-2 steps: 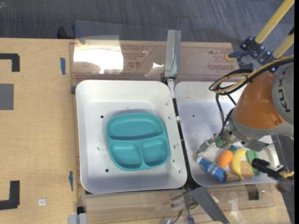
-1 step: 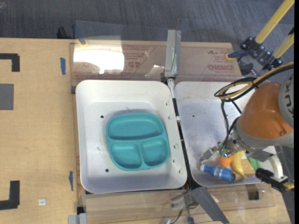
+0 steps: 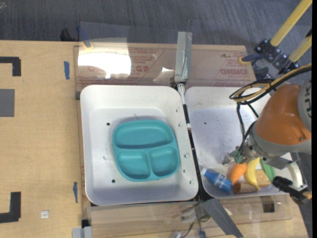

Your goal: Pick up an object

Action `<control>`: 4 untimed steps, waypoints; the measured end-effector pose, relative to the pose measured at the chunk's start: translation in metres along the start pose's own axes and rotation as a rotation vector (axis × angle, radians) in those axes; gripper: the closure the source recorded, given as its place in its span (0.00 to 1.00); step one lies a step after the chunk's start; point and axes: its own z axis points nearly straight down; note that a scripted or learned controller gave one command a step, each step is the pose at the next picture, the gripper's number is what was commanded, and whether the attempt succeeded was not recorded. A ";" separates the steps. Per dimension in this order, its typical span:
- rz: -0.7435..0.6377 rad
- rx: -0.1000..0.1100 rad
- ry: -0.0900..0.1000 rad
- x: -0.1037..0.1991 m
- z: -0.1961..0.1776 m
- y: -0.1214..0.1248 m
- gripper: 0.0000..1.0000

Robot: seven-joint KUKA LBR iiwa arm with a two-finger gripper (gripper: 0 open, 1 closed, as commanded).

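We saw the arm reaching in from the right and hanging low over the right bin, its orange band covering much of what lay under the wrist. The tool sat right above the heap in that bin's near right corner, and we could not tell whether it was spread or pressed together, since the wrist hid it. The pile itself was tight: a blue bottle lying on its side at the left, a carrot just beside it, a banana touching the carrot, something green to the right, and a brown block at the front edge. We judged they had slid together against the bin's wall, which left little room to get around any one piece. The left bin carried a teal divided plate, flat and well apart from the action. Nothing looked lifted yet, as far as we could judge.
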 end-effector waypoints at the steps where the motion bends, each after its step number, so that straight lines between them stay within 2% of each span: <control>1: 0.187 0.009 0.003 0.006 0.011 -0.002 1.00; 2: 0.187 0.008 0.003 0.006 0.012 -0.001 0.00; 3: 0.121 0.008 0.005 -0.013 0.012 -0.007 0.00; 4: 0.085 0.009 0.003 -0.040 0.014 0.061 0.00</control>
